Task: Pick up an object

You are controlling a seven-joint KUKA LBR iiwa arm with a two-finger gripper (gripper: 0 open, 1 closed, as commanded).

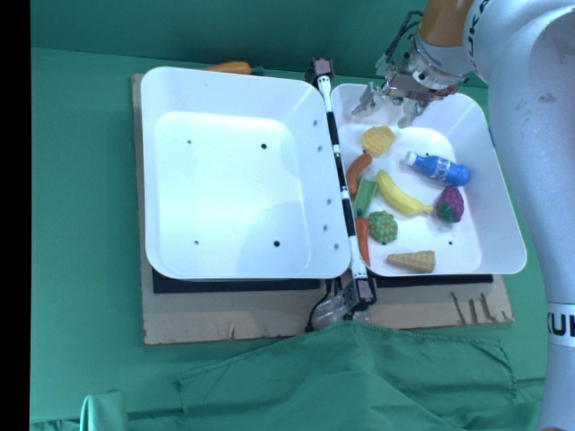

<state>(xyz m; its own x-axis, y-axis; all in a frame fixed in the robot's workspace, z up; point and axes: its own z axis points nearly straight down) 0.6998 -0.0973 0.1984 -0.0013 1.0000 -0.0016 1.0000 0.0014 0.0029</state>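
Observation:
My gripper hovers over the far left part of the right bin, fingers spread open and nothing between them. Just below it lies a yellow lumpy toy fruit. Further toys lie in the same bin: a blue bottle, a banana, a dark red berry, a green broccoli-like piece, a waffle cone, a carrot and a red-orange sausage shape by the left wall.
The left bin sits beside it, separated by a black-and-white striped divider bar. An orange toy lies outside behind the left bin. Green cloth bunches at the bench front. My arm covers the right side.

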